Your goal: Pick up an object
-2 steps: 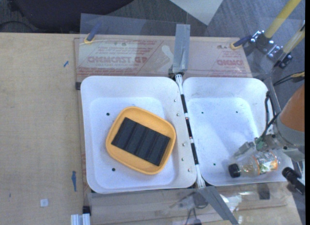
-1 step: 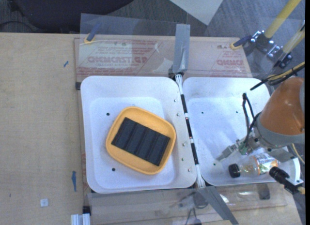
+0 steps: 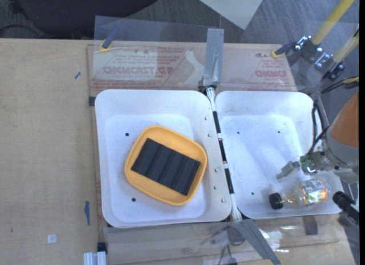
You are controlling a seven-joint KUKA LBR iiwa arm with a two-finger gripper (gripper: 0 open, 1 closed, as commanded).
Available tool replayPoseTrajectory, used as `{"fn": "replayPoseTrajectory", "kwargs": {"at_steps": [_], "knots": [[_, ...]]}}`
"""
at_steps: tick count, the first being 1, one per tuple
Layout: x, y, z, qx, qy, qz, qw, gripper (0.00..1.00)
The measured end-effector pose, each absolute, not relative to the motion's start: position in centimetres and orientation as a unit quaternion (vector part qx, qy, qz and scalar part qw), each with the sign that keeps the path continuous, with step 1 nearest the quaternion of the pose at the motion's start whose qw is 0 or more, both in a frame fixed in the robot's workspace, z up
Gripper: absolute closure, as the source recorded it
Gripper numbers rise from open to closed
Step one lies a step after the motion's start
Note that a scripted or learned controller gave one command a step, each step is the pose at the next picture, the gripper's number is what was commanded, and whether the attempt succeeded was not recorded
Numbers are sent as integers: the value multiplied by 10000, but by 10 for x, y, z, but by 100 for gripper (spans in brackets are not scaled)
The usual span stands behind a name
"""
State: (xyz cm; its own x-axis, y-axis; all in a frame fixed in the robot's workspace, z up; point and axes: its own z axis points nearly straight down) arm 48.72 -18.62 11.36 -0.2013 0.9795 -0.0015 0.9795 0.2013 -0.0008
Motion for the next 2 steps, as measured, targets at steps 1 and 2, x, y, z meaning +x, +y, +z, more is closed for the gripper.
{"fn": "replayPoseTrajectory", "kwargs": {"at_steps": [1,2], "knots": [[480,-172,126,5253,8509,-2,-19,0],[482,-145,89,4584,8887,-1,23,0]]}}
